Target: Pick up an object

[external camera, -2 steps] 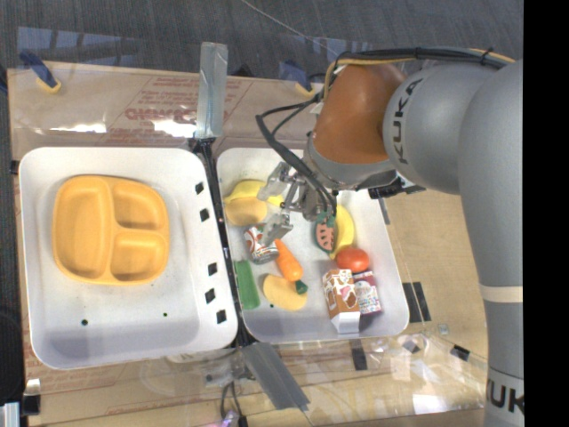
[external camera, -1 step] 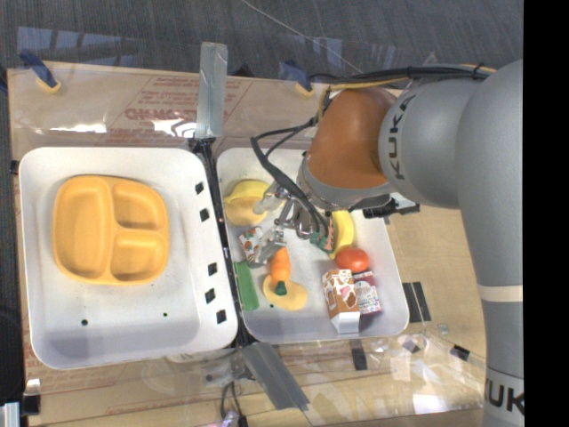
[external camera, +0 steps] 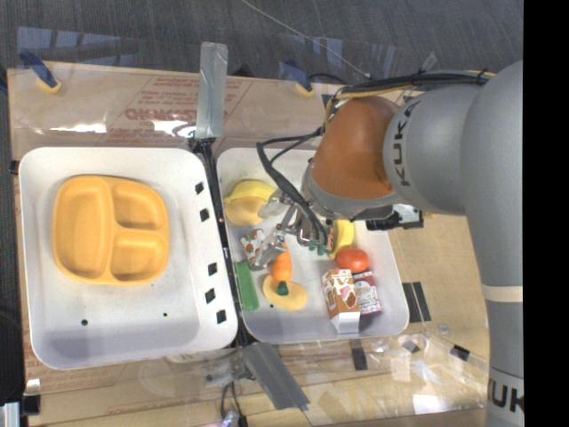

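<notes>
Cartons (external camera: 352, 299) sit nearest you in the right bin (external camera: 391, 314), beside a tomato (external camera: 353, 259) and a carrot (external camera: 282, 267). Your gripper (external camera: 283, 235) hangs just above the carrot; you cannot tell how wide it is. Farther left, the yellow tray (external camera: 110, 229) lies in the left bin (external camera: 53, 336).

a yellow divided tray (external camera: 110, 229) lies in the left white bin (external camera: 44, 327) on a cardboard-covered bench (external camera: 133, 100).

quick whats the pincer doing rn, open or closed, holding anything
pincer: down in the right bin among the toys; open or closed cannot be told, and nothing is seen held.
</notes>
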Motion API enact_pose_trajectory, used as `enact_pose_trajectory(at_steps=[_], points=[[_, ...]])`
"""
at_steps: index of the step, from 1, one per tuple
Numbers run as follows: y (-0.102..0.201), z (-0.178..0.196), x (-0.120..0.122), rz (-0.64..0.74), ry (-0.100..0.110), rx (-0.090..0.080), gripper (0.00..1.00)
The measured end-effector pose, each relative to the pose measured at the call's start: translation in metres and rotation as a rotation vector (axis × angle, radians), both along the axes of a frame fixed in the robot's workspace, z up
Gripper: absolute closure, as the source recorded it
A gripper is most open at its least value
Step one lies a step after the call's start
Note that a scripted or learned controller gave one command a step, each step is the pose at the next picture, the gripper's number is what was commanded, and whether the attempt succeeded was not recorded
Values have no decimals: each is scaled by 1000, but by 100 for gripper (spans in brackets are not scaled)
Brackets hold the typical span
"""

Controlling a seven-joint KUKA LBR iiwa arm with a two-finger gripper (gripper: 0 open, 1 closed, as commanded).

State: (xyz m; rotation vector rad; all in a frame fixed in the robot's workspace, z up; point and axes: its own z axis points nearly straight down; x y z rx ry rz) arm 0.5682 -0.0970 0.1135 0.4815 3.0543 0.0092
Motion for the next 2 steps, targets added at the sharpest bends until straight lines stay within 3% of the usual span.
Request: enact_pose_trajectory(at_steps=[1,2], points=[[2,-21,-26,-133,49,6,0],[-65,-21,-21,99,48,-2,0]])
